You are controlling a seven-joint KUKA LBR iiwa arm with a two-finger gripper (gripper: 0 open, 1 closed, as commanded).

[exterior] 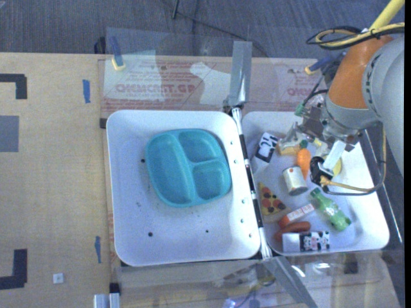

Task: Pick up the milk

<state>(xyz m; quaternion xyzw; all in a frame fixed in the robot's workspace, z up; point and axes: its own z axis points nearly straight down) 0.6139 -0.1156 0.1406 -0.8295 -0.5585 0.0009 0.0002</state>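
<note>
Wooden bench, gripper mostly hidden under the wrist, its state unclear, cow-patterned milk, taped label unreadable.

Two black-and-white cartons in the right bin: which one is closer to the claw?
The upper carton, near the divider by the carrot. The other carton lies along the bin's near edge, beside the hot dog.

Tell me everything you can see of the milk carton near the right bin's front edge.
The milk carton lies on its side along the right bin's front wall. It is a small white box, likely card, with black cow-like patches toward its right end and a plainer left end. A red sausage-like toy lies just behind it, close or touching. The tool is well away, toward the bin's back.
</note>
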